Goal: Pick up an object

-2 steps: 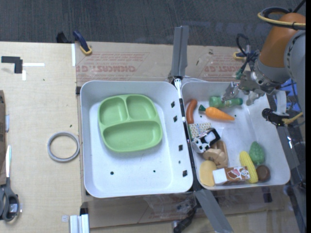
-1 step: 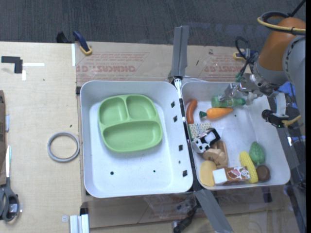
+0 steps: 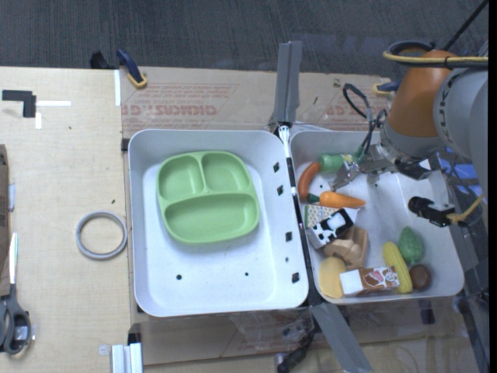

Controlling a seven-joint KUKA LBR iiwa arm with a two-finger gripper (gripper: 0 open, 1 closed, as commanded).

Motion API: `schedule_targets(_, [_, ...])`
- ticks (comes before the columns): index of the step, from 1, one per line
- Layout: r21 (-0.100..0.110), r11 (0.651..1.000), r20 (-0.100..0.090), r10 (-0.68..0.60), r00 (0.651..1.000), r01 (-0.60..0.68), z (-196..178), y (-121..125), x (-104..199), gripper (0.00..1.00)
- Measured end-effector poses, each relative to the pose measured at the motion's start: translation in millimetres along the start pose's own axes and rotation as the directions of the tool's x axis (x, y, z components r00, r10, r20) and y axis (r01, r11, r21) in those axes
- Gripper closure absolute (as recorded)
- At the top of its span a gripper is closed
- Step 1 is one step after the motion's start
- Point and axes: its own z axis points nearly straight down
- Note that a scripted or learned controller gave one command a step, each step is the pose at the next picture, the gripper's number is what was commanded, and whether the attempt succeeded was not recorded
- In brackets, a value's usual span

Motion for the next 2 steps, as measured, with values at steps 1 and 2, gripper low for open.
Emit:
schedule_targets(1, [0.002,0.998,-0.001,0.069,0.998,-0.069,-10,-117,47,0.00])
schedule_targets(2, [0.002,1.000,-0.001,0.012,1.000,-0.012,-63,-98,-9,0.00])
